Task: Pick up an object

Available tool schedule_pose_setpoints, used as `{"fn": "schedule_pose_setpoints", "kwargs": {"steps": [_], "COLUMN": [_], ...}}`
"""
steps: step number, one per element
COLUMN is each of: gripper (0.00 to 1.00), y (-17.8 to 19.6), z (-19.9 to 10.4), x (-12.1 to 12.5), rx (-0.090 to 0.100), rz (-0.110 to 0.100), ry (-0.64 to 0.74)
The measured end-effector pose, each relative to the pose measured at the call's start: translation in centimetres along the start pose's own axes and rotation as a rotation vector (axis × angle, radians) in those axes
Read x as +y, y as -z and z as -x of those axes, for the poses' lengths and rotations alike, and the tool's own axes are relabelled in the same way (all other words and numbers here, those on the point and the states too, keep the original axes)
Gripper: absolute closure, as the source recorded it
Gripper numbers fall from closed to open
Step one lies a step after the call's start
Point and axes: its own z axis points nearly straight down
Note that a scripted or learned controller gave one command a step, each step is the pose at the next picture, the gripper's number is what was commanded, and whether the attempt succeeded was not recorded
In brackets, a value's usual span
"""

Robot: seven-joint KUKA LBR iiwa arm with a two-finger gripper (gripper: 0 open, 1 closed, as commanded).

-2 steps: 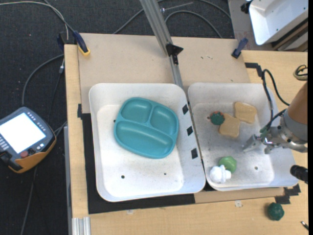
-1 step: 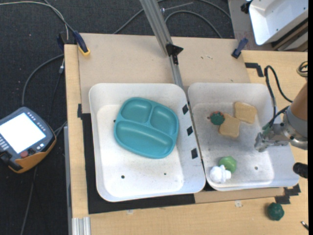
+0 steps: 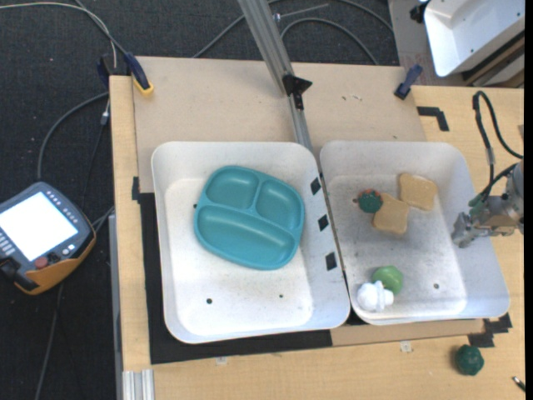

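Seen from above at a slant, the bench (image 3: 216, 98) carries two shallow white bins side by side; the left bin (image 3: 241, 315) holds a teal divided plate (image 3: 248, 217), lying flat toward its upper middle; the right bin (image 3: 433, 161) holds the loose objects; two tan bread-like pieces lie in its upper part, one tan piece (image 3: 417, 191) nearer the far right corner and the other tan piece (image 3: 391, 217) just beside it and lower left, the two touching or nearly so; a small red and green object (image 3: 369, 200) sits just left of them; near the front edge a green round object (image 3: 388, 278) rests against a white object (image 3: 375, 297); the gripper (image 3: 473, 227) hangs at the right wall of the right bin, apart from all these items, and whether its jaws are released or clenched cannot be told; nothing shows between them; outside the bins, a dark green ball (image 3: 469, 359) lies on the bench near the front right corner.
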Motion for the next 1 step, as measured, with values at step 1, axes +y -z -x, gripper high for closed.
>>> {"fn": "schedule_pose_setpoints", "kwargs": {"steps": [1], "gripper": [1.0], "y": [2.45], "z": [0.03], "x": [0.14], "rx": [0.0], "rz": [0.0], "ry": [0.001]}}
